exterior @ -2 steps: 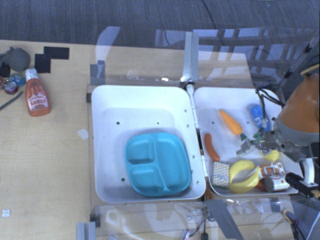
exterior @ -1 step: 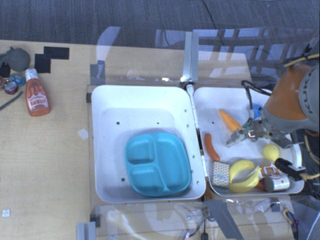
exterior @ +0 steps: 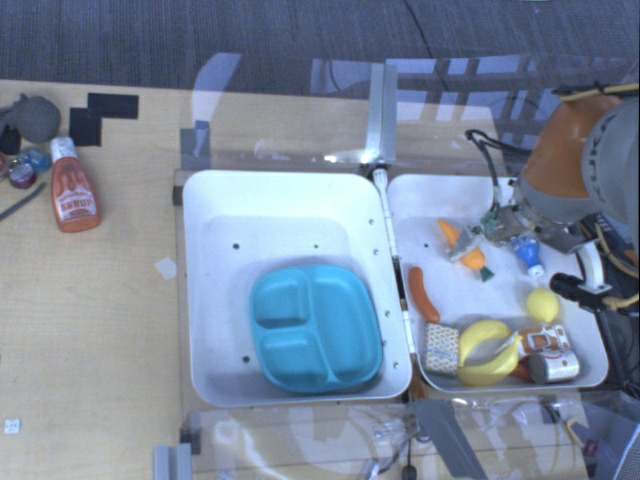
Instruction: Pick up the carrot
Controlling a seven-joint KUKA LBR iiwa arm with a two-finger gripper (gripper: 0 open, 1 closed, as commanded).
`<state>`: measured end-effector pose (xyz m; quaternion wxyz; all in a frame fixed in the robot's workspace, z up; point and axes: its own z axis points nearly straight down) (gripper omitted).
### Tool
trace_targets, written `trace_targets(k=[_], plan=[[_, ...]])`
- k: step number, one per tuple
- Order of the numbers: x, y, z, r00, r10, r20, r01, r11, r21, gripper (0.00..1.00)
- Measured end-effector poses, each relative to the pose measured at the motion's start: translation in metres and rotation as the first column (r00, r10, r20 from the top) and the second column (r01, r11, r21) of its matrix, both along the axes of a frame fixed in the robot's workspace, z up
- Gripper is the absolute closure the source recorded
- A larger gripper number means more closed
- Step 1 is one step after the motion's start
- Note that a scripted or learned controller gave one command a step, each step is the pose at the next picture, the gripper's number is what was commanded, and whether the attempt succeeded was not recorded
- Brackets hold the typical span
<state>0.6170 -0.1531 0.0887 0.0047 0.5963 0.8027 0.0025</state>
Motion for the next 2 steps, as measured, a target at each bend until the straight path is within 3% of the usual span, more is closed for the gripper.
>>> trace_targets(k=[1, 2], plan=[[0.003, 0.002, 0.013, 1.000, 0.006, 0.008, -0.006, 1.000, 0.000, 1.00], [0.023, 0.021, 0.098, 0.997, -0.075, -0.002, 0.075, 0.997, 0.001, 1.00]])
